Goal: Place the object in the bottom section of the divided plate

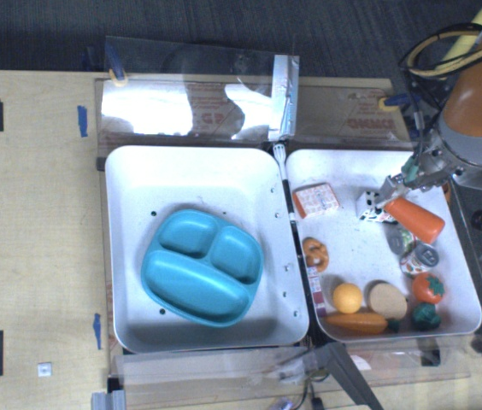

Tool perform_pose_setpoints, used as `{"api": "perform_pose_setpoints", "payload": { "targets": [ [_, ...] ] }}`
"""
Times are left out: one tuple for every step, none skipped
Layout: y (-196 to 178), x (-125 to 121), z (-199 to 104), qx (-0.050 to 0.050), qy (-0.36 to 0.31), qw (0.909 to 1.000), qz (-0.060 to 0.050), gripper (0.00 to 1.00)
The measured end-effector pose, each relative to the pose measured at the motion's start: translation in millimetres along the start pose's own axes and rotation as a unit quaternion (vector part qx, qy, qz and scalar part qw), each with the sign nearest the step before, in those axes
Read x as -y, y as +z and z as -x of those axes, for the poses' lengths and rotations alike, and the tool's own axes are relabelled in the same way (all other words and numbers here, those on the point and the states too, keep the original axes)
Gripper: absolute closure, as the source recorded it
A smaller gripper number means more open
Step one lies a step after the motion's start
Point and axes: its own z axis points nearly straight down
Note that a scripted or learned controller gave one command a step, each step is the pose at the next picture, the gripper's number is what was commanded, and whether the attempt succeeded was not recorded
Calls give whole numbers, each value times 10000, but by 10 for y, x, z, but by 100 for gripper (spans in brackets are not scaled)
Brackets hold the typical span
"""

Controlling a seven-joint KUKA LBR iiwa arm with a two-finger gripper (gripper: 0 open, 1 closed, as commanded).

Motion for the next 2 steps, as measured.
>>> {"api": "perform_pose_setpoints", "payload": {
  "targets": [
    [247, -359, -719, -20, -937, 9956, -21, 100],
    [240, -1031, -1120, -5, -1430, 9897, 10, 100]
  ]
}}
